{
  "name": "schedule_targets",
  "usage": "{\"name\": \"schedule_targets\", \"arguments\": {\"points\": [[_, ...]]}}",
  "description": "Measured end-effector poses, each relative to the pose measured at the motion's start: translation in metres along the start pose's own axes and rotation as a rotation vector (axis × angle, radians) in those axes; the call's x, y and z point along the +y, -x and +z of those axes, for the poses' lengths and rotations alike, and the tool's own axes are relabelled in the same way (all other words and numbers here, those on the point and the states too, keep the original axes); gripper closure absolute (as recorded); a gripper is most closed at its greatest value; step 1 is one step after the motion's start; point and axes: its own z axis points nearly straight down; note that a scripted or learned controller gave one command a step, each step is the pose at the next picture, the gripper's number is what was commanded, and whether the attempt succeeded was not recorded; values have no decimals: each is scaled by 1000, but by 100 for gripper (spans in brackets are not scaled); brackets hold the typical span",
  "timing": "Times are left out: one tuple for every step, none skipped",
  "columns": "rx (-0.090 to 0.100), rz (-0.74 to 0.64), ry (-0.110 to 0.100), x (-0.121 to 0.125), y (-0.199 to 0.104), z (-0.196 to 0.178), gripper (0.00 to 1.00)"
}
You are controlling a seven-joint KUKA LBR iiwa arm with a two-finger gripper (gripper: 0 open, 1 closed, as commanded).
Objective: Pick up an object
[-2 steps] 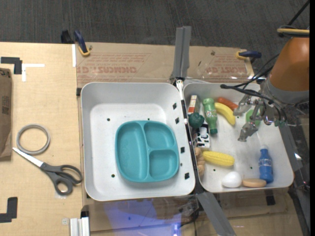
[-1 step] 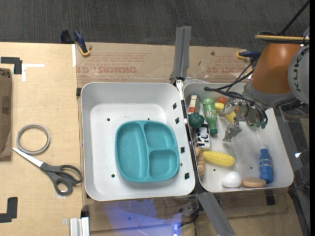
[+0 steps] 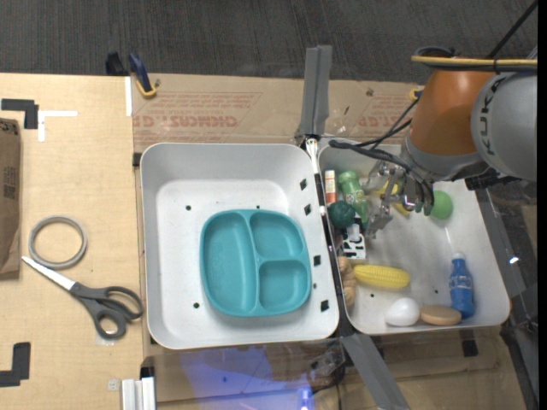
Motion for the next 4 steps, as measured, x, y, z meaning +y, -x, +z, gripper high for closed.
{"name": "schedule_targets", "arguments": {"points": [[-2, -3, -1, 1, 1, -10, 100], [-1, 69, 0, 20, 25, -100, 100], [0, 69, 0, 20, 24, -100, 0], [2, 199, -1, -24, 18, -34, 0]]}}
